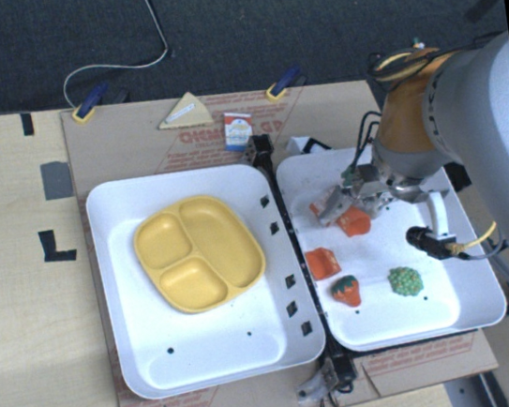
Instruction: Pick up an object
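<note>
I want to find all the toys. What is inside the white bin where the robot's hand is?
The right bin holds an orange block, a strawberry-like toy, a green broccoli-like piece and an orange piece at the gripper. The arm covers the bin's far corner.

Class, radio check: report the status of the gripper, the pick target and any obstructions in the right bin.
Gripper low in right bin, finger state unclear. Orange block right beside it, not seen held. Orange piece, strawberry toy, green broccoli toy lie apart, nearer.

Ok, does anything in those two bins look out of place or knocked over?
Nothing looks spilled or damaged. The yellow divided plate lies askew in the left bin. Outside the bins, a small carton and a wedge sit on the cardboard.
</note>
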Motion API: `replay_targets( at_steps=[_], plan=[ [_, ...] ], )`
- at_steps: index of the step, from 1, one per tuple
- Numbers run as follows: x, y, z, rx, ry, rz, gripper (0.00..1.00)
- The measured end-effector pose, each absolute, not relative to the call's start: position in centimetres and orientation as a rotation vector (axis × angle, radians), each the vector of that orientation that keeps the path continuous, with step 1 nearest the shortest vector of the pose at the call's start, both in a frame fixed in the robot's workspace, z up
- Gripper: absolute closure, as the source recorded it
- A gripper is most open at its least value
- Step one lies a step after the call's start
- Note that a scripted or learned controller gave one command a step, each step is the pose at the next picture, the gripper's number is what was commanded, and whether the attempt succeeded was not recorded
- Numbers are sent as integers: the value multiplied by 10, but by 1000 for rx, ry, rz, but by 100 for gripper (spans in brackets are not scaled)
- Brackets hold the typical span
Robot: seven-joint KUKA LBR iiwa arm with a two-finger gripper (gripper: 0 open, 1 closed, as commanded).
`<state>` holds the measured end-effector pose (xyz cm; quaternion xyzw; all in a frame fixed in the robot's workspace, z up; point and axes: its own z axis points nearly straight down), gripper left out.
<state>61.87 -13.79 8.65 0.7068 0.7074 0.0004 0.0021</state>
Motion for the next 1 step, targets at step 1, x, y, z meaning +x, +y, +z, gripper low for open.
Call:
replay_targets(
  at_steps=[1],
  plan=[
    [619,-138,97,2215,2220,1,100]
  ],
)
